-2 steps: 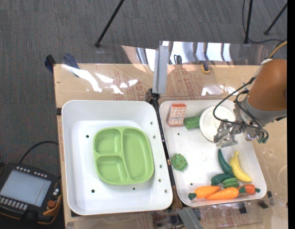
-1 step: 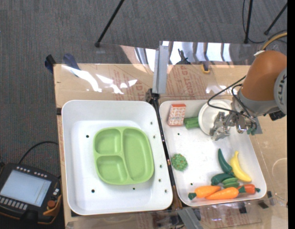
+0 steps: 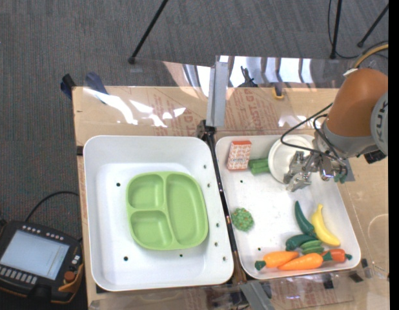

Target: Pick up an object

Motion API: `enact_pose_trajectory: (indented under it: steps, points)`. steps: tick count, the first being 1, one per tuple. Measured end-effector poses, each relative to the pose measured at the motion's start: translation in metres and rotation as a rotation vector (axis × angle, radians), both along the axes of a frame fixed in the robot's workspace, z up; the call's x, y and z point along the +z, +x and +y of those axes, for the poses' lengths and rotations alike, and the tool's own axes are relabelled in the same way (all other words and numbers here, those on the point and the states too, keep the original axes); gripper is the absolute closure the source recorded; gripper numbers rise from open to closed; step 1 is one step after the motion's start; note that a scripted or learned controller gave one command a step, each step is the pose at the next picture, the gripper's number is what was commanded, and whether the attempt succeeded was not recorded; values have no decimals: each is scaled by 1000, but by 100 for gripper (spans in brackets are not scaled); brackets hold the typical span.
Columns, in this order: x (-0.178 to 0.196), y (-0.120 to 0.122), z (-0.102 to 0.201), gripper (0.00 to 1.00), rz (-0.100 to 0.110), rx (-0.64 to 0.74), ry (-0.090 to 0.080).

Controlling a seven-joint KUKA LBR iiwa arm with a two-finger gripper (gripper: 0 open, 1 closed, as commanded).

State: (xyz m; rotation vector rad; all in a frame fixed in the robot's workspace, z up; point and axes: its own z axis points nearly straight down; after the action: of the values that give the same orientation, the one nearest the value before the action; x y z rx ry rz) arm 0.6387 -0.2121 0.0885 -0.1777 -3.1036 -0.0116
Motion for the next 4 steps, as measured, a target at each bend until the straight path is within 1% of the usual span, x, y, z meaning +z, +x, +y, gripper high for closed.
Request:
enact_pose_trajectory:
  steps: [1,2,3,4]
  points:
    - [-1,0,74,0,-20,29,-7]
    - [89,-14,7,0,-44,-72,-14]
    - [-6,-109,23,0,-24,62,-3]
    - [7,-105,24,100,-31,67,-5]
